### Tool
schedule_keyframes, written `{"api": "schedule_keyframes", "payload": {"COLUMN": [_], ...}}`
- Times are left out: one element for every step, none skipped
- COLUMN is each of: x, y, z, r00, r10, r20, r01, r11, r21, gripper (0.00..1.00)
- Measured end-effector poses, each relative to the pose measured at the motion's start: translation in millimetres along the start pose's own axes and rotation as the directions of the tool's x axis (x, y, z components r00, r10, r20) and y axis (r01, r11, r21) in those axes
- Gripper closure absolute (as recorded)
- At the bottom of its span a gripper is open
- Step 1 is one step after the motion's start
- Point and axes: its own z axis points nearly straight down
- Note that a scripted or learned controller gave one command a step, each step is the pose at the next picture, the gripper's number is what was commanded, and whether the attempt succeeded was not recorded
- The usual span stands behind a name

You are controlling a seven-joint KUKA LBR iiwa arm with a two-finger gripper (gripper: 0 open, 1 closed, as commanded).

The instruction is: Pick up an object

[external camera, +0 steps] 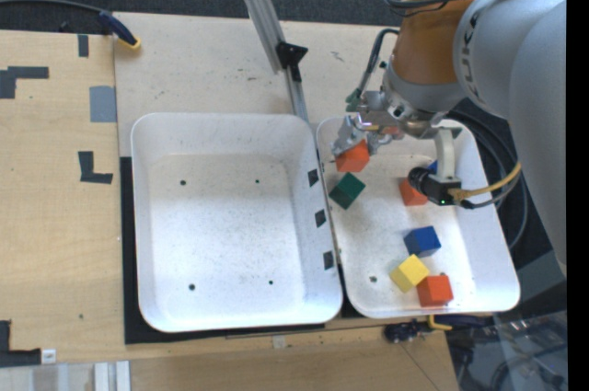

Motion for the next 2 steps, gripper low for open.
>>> {"api": "schedule_keyframes", "payload": {"x": [44.9,99.8], "y": [-25.4,-50.7], "z": [-12.3,-4.8], "r00": [1.000,1.000], "r10": [-0.002,-0.003], "r20": [-0.001,0.000], "r01": [0.002,0.003], "r11": [1.000,1.000], "r21": [-0.001,0.000], "gripper": [1.00,1.00]}}
